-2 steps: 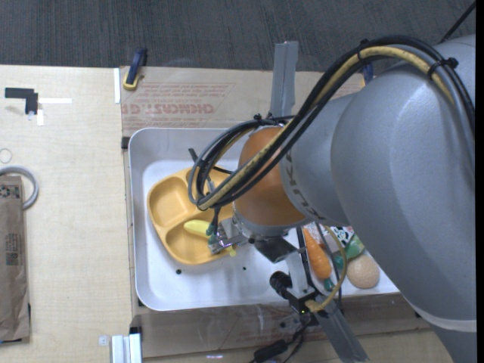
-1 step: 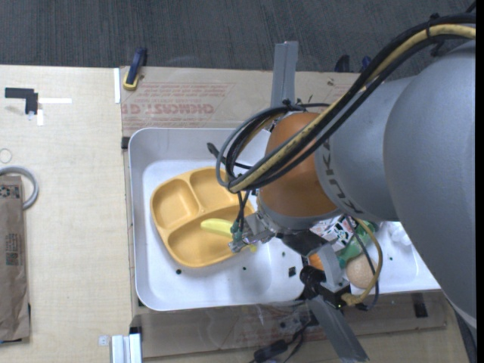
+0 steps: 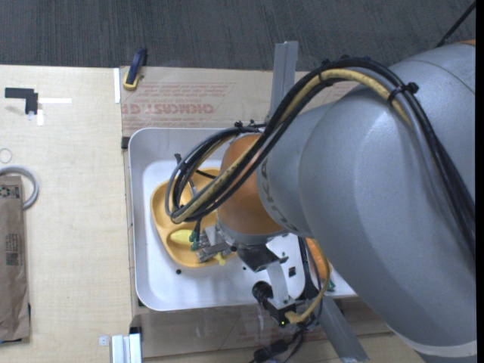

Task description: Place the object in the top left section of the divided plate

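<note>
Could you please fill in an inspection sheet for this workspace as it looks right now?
Surface: wooden bench bearing a white bin.
Job's things: yellow divided plate in the bin, largely hidden by the arm; a yellow-green object lies on it, section unclear.
Clutter: brown paper bag at the bench's left edge; blue-and-yellow clip at the cardboard's corner.
Grippers: gripper low over the plate.
Cables: black and yellow bundle looping along the arm.
Surroundings: dark carpet beyond the bench.

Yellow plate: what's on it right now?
On the yellow plate, a pale yellow-green object lies near its front left. The arm and cables cover the rest, so its other contents can't be seen.
</note>
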You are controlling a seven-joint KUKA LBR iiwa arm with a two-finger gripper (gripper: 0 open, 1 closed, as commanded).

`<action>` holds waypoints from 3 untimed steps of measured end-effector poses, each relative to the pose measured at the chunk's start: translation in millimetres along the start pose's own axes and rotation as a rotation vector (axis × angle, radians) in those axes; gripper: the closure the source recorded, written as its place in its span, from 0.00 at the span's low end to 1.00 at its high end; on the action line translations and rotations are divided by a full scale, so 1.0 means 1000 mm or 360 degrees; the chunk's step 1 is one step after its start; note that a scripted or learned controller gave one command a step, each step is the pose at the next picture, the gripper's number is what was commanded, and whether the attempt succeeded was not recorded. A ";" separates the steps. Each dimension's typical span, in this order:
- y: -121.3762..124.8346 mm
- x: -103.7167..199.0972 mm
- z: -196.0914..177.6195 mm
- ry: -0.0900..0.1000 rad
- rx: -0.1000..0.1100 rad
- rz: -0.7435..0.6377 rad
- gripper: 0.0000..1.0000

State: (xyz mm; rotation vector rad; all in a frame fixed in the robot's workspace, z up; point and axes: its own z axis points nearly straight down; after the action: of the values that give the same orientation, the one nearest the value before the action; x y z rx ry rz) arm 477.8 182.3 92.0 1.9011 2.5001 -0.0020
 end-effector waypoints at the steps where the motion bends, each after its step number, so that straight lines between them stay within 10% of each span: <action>1: 0.001 -0.002 0.000 -0.0004 -0.0007 0.0005 0.00; 2: 0.010 0.031 -0.015 -0.0007 -0.0005 -0.0110 0.00; 3: -0.007 -0.026 -0.091 -0.0002 0.0005 -0.0135 0.00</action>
State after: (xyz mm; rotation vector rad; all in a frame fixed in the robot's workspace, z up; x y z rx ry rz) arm 477.5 155.3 182.7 1.7942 2.5792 -0.0065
